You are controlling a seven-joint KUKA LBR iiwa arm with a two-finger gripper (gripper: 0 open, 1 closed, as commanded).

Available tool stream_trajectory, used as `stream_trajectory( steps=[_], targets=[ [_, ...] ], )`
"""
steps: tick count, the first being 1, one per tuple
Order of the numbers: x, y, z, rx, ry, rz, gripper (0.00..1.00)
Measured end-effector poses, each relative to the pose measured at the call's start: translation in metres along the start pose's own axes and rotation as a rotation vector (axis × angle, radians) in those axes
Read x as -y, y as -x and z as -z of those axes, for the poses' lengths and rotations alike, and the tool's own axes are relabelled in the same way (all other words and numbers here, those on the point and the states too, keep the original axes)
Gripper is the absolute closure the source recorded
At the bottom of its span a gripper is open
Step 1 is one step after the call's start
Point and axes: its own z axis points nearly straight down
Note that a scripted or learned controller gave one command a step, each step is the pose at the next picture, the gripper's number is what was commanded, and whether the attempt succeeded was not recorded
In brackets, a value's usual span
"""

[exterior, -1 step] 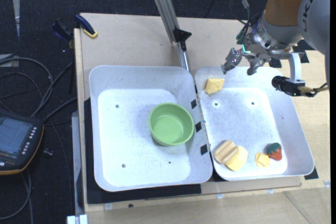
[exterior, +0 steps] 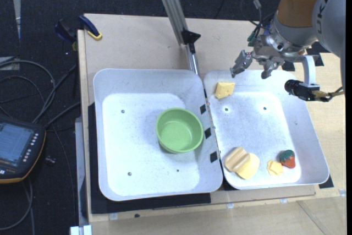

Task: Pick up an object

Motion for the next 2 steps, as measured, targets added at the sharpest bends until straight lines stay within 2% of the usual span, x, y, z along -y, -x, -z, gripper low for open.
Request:
stream_trajectory(
  steps=[1, 2],
  targets=[
    [0.004, 0.003, -0.044, 0.0, -0.004, -0.001, 0.0],
    [0.004, 0.006, -0.106, 0.0, -0.005, 0.0, 0.0]
  ],
)
